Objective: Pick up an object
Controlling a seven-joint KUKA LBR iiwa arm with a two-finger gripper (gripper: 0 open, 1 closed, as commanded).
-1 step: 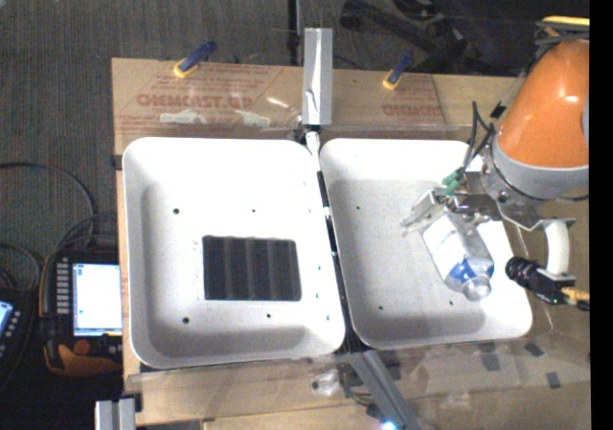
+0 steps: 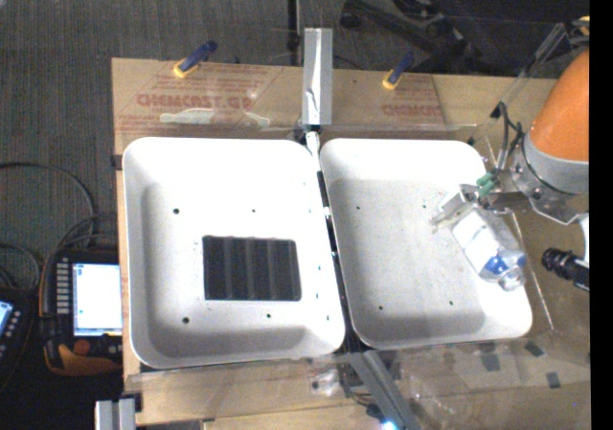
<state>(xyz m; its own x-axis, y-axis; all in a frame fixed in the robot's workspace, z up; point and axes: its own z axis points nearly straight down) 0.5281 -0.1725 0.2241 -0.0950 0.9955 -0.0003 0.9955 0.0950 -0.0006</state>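
The arm (image 2: 567, 126), grey with an orange band, enters from the right edge of the frame and reaches over the right bin (image 2: 402, 318). Its gripper (image 2: 469, 203) is low over the right part of this bin, pointing to the left. From this slanted view I cannot tell how far the jaws are open, and I cannot tell if they have hold of anything. A clear plastic bottle (image 2: 490, 251) with a blue cap lies on its side just below the gripper, near the right wall of the right bin, with the cap end toward the lower right of the frame. In the left bin (image 2: 163, 179) a dark rectangular tray with ribs (image 2: 252, 268) lies flat, a little below the middle of the bin. The two white bins stand side by side on the counter (image 2: 230, 98), which is covered with brown cardboard. Two clamps with blue and yellow handles (image 2: 194, 58) hold the cardboard at the upper edge. At the lower left of the frame a handheld control pendant (image 2: 84, 304) with a lit screen lies on the floor.
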